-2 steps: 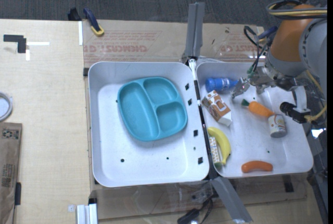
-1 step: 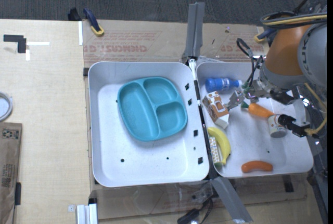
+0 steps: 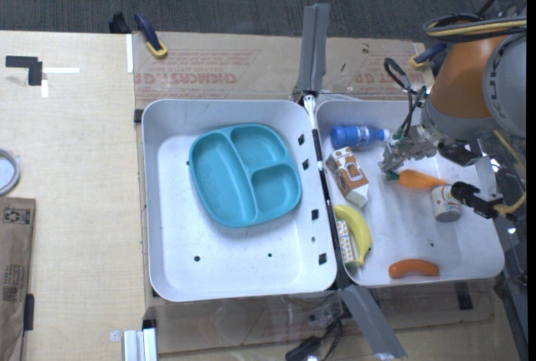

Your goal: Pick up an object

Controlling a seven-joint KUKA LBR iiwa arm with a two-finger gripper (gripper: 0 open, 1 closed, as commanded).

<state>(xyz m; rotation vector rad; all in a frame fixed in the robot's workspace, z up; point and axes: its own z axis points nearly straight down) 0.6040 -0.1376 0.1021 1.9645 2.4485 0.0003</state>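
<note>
The right bin holds several items: a blue bottle lying at the back, a small brown-and-white carton, a banana by the left wall, an orange carrot, a small can and an orange-red sausage near the front. My gripper hangs low over the back middle of this bin. It sits just left of the carrot's tip and right of the carton, and nothing shows in its grasp.
A blue divided plate lies in the left bin. A grey divider post rises behind the wall shared by the two bins. The arm's orange band and its cables crowd the right bin's back right corner.
</note>
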